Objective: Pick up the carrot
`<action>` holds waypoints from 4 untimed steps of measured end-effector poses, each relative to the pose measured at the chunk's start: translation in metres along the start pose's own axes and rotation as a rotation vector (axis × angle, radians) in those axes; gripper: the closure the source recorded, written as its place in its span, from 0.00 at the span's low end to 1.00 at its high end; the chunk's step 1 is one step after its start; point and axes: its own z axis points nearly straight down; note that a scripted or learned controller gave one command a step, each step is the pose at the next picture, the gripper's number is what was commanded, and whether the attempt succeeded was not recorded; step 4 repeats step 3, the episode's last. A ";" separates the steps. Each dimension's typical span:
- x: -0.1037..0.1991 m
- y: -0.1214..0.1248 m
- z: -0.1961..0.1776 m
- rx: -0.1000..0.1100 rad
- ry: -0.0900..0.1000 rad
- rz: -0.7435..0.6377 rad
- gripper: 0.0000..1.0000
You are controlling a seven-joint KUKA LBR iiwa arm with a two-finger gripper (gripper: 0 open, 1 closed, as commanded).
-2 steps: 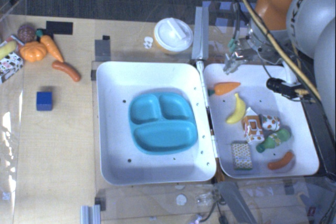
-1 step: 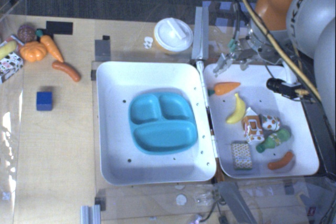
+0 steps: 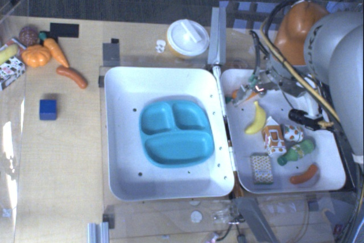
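the carrot (image 3: 245, 95) lay in the right bin (image 3: 335, 179), at its upper left, long axis slanting. the gripper (image 3: 257, 87) hung touching it from just up-right; whether it held the carrot could not be told.

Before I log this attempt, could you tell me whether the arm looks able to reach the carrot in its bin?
Probably yes: the pincer hangs right at the carrot in the bin's upper left corner, the banana lies apart below, and nothing covers the carrot, though the bin wall is close.
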 end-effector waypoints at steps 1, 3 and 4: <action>-0.001 0.000 -0.010 0.004 0.001 -0.001 1.00; 0.035 0.028 -0.086 -0.003 -0.001 0.014 0.00; 0.035 0.028 -0.086 -0.003 -0.001 0.014 0.00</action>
